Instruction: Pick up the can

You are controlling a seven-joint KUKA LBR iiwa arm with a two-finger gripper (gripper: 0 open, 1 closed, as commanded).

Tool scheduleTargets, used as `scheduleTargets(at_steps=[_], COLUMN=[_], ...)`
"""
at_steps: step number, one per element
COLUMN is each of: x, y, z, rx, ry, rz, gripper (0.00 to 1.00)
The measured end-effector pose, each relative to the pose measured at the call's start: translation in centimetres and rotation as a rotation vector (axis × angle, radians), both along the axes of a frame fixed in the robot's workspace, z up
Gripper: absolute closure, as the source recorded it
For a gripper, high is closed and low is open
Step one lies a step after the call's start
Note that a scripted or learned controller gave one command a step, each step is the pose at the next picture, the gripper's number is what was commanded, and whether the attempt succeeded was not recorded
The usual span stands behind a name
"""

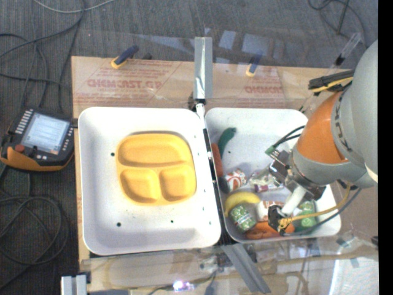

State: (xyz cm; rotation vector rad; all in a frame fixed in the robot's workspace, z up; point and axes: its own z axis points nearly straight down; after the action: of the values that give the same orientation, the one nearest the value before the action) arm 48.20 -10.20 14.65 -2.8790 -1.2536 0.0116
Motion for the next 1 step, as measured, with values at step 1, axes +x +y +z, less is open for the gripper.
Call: scheduleTargets(at_steps=[1], x=[6.19], y=[7.16], z=[3.58], rx=[-0.003], ry=[-0.002], rz=[-0.212], gripper=[0.0])
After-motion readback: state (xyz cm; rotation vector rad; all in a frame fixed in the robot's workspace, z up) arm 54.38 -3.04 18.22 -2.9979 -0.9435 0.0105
